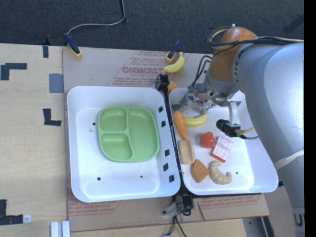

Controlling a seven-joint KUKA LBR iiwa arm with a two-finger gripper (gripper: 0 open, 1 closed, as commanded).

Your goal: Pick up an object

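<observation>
In the right bin (247, 181), nearest the camera, a croissant (219, 173) lies beside a waffle piece (199, 171), and beyond them sit a bread slice (186, 151), a red-and-white packet (222, 148) and a red strawberry (208, 140). Farther back in that bin a carrot (179, 124) lies along its left wall, next to a banana (196, 120). The claw (200, 98) hangs over the bin's far end just beyond the banana, and whether it is released or clenched cannot be told.

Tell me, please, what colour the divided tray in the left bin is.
The divided tray is light green, seen in the camera view.
</observation>
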